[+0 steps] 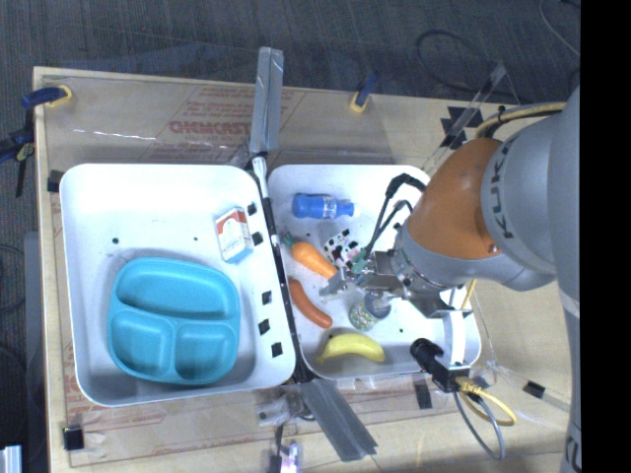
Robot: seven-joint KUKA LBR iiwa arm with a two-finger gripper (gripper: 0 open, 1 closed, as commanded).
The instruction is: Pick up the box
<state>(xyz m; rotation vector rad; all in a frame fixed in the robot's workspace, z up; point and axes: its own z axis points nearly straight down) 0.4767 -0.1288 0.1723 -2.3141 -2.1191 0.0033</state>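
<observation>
Dark carpet surrounds a wooden bench [148, 106] carrying two white bins. From the right of the frame the grey-and-orange arm [493, 205] reaches over the right bin [434, 180], likely searching among clutter. Left of it, the left bin [89, 195] holds a blue divided tray [175, 320] at lower centre, and the box [232, 234], small and red-and-white, lies by that bin's right wall, well apart from the arm. Below the wrist lie a banana [352, 346], a carrot [314, 259], a sausage [309, 303] and a blue bottle [320, 206]. The gripper [363, 286] hangs low over the right bin's middle, just above a small clear cup [367, 312]; whether its jaws stand apart or together I cannot tell, and nothing shows between them.

Red-white box [232, 234] — left bin's right wall.
</observation>
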